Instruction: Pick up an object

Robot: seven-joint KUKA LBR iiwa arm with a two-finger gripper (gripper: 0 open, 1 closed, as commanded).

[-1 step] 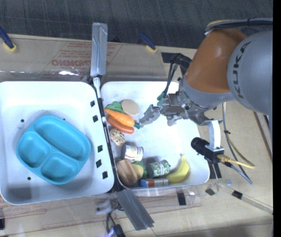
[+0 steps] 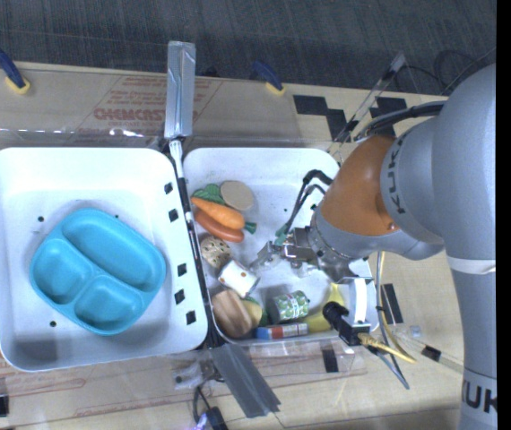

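My gripper [image 2: 268,254] hangs over the middle of the right bin [image 2: 264,161], reaching in from the grey and orange arm on the right. Just left of it lie an orange carrot [image 2: 219,217] with a green top, a round beige disc [image 2: 237,195], a speckled cookie [image 2: 214,251] and a white cube [image 2: 238,280]. Below it sit a brown rounded piece [image 2: 231,313], a green can [image 2: 288,306] and a yellow banana-like piece [image 2: 320,319]. The gripper's tip is close above the bin floor, right of the cookie and the cube. I see no object in it.
The left bin [image 2: 13,240] holds a blue divided plate [image 2: 99,271]. A red and blue marker [image 2: 282,332] lies along the right bin's front wall. The arm's body covers the right bin's right side. Clamps and cables sit around the bench edges.
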